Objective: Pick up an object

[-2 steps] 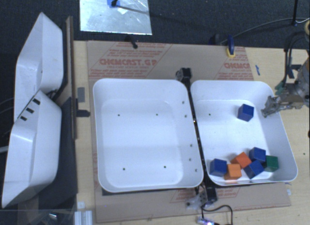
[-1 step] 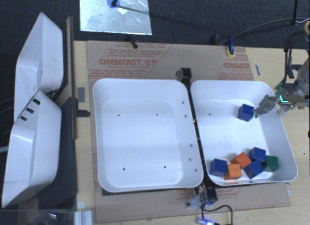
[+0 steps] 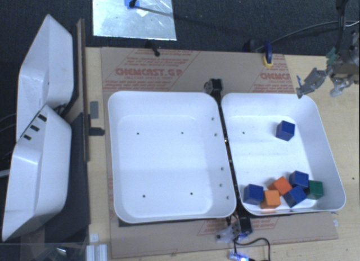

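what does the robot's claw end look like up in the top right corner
The claw is a small pale grey metal assembly with a pointed finger sticking out toward the left. Its body is blocky, silvery grey with a hint of teal at the top. Thin dark cables loop above it. It is too blurred to make out any markings.

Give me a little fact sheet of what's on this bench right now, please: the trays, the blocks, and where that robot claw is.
left bin: shallow white plastic bin, holding no blocks
right bin: shallow white plastic bin, holding all the blocks
lone block: blue cube, apart near the far right side
cluster: near front edge; blue cubes, orange cubes, green cube
gripper: two-finger gripper, above the right bin's far right corner, holding nothing
under bins: brown cardboard sheet
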`<act>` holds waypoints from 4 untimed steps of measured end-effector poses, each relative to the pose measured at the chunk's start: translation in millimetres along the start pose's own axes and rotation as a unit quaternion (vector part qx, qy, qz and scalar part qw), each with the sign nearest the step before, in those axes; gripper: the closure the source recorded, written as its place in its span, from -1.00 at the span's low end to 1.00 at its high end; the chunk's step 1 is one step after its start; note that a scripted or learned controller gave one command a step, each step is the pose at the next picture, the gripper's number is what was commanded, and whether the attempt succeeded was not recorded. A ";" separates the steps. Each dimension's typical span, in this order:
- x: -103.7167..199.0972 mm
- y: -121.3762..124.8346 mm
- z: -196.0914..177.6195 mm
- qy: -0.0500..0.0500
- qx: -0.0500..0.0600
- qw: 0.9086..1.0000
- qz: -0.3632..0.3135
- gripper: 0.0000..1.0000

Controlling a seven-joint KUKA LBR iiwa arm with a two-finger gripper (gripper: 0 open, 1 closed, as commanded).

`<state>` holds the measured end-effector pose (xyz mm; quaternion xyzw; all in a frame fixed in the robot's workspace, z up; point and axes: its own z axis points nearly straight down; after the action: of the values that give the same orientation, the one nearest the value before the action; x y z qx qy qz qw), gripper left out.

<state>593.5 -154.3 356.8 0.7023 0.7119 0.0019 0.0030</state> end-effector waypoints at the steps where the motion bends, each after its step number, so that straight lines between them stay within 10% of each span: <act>1: -0.6 -1.1 -8.2 0.001 0.002 1.000 0.000 1.00; 2: -0.5 -1.1 -7.9 0.001 0.003 1.000 0.000 -1.00; 3: -17.3 46.2 84.0 0.001 0.007 1.000 0.006 -1.00; 4: -17.2 47.0 78.6 0.001 0.003 1.000 0.006 -1.00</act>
<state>641.3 -171.1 278.5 0.7067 0.7075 0.0002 0.0005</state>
